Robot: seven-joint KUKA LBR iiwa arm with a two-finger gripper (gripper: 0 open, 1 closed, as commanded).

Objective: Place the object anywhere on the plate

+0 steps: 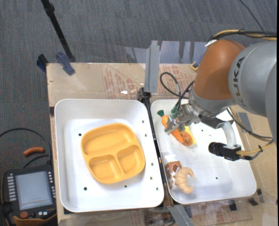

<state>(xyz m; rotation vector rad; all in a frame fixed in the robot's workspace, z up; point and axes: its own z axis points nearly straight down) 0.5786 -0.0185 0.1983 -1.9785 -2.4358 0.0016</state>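
Yellow three-compartment plate [113,152] lying bare in the left bin [64,126], gripper [176,122] low over the right bin [243,182], its jaws hidden by the wrist, open or closed impossible to tell, toy carrot [182,136] just beneath, half covered, croissant [184,178] nearer the front, "KUKA" partly readable on the grey arm [252,79]

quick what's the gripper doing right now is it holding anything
Gripper: low in the right bin, right at the carrot; whether it has a hold cannot be told.
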